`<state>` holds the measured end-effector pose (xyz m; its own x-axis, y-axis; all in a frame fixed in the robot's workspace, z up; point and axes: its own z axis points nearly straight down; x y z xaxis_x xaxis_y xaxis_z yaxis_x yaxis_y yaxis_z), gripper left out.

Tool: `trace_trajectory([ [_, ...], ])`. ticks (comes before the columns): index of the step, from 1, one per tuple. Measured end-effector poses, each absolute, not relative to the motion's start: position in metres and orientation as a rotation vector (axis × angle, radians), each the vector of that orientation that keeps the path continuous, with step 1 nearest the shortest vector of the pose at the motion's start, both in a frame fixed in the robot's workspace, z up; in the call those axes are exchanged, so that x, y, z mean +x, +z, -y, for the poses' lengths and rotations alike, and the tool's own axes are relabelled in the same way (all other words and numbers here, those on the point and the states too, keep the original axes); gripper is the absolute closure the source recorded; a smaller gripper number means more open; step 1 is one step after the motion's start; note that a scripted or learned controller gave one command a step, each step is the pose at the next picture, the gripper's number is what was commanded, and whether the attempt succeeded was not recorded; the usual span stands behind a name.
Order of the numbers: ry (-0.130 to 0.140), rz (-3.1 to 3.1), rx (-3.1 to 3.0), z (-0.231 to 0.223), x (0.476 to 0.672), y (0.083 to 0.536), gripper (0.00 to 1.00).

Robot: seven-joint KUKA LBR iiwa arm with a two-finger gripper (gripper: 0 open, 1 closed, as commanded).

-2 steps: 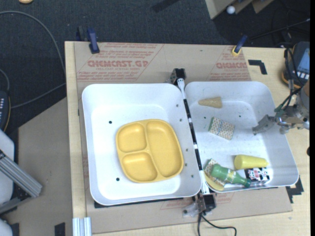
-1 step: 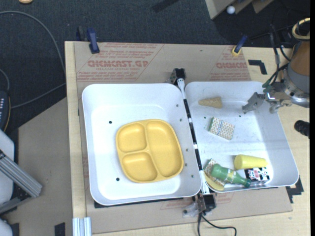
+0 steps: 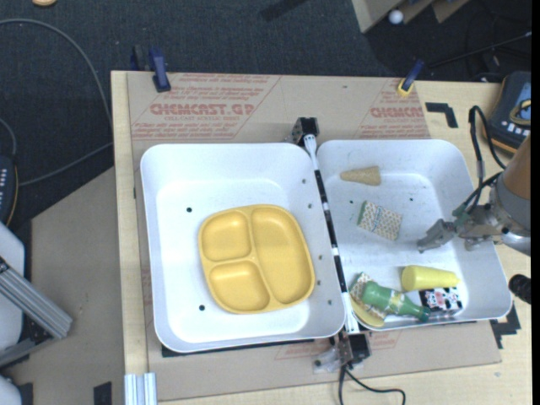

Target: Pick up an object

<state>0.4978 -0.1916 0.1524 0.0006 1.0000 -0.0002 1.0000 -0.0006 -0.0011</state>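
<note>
Reaching Over the Right Bin

Spreading its empty fingers apart, the gripper [image 3: 440,234] hovers above the right bin [image 3: 396,154]. A patterned packet [image 3: 379,220] lies just left of the fingertips, nearest; a yellow cone [image 3: 429,278] rests below, long axis running left-right.
</note>
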Motion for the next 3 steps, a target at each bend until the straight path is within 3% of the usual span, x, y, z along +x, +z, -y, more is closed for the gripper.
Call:
trace_trajectory([
  [1, -0.001, 2.222, -2.222, 0.169, 0.481, 0.084, 0.0],
  [2, -0.008, 2.227, -2.226, 0.168, 0.484, 0.095, 1.0],
  [3, 0.0, 2.222, -2.224, 0.187, 0.479, 0.172, 1.0],
])
